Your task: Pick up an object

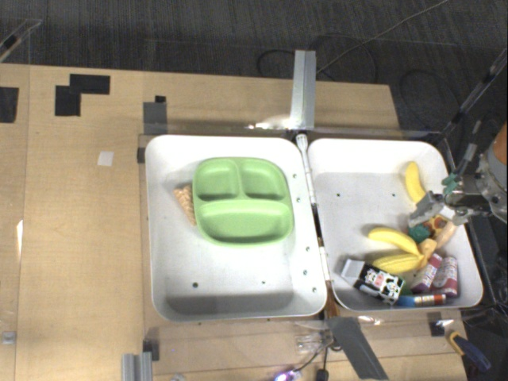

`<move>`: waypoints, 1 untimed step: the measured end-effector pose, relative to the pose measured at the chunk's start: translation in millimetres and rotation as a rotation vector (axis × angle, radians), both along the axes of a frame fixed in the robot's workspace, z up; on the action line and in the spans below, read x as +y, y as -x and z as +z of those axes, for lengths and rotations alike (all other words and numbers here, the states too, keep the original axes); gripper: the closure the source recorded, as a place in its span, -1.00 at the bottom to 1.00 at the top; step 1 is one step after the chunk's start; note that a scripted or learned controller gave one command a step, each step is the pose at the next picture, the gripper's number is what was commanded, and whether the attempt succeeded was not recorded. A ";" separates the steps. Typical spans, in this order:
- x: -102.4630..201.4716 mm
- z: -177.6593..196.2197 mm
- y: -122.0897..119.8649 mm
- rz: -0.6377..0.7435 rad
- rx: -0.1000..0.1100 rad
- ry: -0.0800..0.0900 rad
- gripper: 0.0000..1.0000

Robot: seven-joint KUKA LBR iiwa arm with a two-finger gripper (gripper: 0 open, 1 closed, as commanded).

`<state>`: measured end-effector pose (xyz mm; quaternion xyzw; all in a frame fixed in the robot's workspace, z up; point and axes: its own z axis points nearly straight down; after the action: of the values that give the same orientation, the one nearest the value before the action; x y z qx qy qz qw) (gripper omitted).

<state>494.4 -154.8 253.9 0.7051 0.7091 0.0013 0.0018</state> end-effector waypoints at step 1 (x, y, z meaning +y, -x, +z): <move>5.8 -162.8 -87.9 0.041 -0.013 0.003 -1.00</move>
<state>582.3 -149.0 91.0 0.6904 0.7233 0.0049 0.0073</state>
